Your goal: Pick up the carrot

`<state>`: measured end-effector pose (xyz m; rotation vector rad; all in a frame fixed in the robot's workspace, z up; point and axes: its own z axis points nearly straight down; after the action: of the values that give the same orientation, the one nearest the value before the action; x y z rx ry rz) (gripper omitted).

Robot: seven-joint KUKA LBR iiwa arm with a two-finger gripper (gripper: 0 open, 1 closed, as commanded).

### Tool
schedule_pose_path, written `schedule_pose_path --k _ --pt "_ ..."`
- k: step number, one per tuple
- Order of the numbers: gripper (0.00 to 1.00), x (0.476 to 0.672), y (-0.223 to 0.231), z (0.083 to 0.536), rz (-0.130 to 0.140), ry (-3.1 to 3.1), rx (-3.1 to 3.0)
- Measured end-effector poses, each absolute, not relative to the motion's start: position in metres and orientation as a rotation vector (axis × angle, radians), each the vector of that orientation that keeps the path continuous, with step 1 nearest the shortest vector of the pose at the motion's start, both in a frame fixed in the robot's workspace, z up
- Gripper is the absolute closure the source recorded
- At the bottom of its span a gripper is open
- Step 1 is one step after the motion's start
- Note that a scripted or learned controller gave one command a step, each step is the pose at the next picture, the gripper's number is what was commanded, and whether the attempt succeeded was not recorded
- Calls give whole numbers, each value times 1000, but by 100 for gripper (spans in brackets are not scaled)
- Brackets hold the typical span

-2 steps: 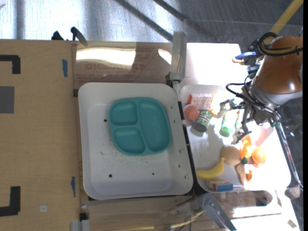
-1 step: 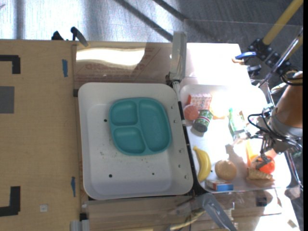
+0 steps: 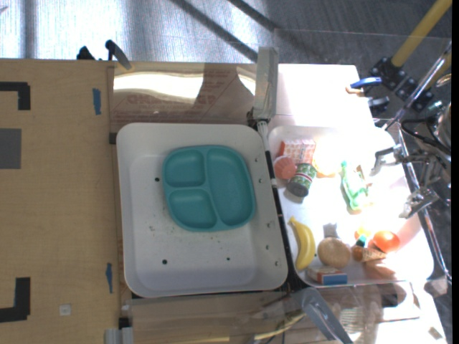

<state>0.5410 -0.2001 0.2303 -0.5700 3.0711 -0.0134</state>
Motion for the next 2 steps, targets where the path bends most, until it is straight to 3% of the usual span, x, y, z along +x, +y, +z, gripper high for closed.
schedule_pose_path --k 1,2 --pt "0 539 -224 369 -9 3125 -20" --pt "0 492 -223 258 5 3126 -323"
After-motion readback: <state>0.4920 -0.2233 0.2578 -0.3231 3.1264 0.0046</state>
